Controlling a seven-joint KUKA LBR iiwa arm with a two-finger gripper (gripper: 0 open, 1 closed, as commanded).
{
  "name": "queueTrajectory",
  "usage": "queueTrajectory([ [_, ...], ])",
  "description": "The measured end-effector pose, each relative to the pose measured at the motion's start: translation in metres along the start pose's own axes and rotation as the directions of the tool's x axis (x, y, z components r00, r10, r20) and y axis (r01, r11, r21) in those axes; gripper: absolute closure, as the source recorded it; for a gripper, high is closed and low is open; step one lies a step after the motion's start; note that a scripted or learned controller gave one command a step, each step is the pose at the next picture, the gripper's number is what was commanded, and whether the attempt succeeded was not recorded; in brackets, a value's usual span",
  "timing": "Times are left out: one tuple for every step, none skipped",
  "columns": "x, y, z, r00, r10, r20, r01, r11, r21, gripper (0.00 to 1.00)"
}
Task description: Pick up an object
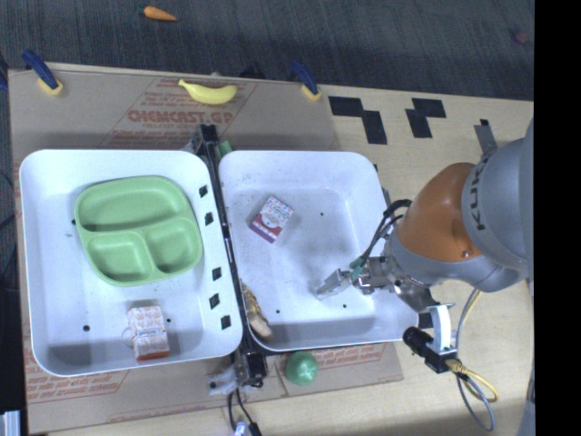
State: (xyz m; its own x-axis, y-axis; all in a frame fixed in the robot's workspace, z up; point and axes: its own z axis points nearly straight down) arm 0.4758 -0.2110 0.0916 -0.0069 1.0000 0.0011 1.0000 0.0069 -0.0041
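— How far along is the pick?

— Barely begun, I'd judge. The arm [454,221] reaches into the right bin [363,175] from the right, and the gripper [331,283] sits low over the bin floor near its lower right part, but nothing shows between its fingers. Nothing has been lifted yet.

— And what's in the other bin?

— The left bin [36,243] holds a green divided tray [138,228] and, nearer the lower edge, a small orange-and-white packet [147,331]. Both are well apart from the claw.

— So what could it go for?

— The closest candidate is the small purple-and-white box [271,218], lying flat in the right bin, up and to the left of the gripper, near but not touching.

— Is the claw spread or pressed together?

— The tips blur into one pale shape at this angle; I can't tell.
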Motion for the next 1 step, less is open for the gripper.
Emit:
queueTrajectory([
  [-0.0001,0.0491,-0.0005,1.000,-0.001,0.001,0.001,1.000,-0.002,0.00],
])
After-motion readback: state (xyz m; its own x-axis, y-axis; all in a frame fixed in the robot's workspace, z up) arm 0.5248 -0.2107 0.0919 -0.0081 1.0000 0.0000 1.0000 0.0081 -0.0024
